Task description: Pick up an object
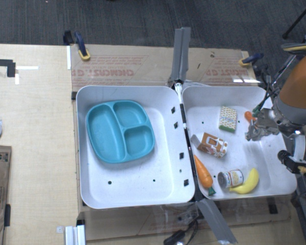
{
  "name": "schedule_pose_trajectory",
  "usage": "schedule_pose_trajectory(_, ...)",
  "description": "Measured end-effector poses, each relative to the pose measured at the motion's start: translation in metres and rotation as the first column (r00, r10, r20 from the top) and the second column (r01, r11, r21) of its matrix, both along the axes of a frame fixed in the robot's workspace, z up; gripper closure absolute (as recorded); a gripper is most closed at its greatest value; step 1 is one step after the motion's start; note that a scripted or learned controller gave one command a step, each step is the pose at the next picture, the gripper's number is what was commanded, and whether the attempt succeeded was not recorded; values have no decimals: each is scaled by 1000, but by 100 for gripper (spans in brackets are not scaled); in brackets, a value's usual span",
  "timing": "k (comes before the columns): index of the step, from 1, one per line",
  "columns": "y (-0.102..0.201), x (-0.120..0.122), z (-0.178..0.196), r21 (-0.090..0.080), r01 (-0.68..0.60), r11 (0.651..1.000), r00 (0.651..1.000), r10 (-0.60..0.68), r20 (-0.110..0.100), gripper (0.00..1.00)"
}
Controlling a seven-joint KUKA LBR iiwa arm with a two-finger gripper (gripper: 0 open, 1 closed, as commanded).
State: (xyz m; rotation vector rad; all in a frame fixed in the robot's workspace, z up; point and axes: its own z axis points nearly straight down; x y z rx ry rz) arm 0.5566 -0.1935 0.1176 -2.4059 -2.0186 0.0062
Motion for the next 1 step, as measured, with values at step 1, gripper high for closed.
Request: schedule_pose_trajectory(1, 0, 0, 0, 0, 0, 1000, 1000, 0, 0, 0)
